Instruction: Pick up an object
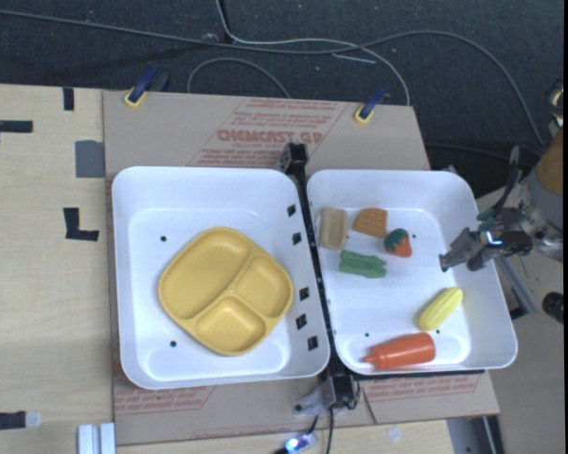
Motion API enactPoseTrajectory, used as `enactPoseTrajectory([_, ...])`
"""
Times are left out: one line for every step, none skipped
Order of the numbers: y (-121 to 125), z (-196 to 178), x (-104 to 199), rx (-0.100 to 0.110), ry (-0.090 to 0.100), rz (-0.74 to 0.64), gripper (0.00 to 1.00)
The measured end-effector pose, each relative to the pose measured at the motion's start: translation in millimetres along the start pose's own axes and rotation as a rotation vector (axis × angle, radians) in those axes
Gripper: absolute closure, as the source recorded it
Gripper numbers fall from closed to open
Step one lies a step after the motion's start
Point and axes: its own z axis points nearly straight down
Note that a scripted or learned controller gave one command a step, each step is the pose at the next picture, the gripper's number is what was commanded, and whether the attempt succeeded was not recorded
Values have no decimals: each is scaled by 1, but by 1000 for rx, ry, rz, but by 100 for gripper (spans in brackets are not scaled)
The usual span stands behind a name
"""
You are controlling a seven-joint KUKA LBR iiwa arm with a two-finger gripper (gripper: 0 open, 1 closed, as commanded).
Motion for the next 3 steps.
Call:
enactPoseTrajectory([32, 2, 40, 4, 2, -4, 100])
enactPoseTrajectory([64, 5, 82, 4, 1, -3, 100])
enactPoseTrajectory([87, 5, 134, 4, 1, -4, 100])
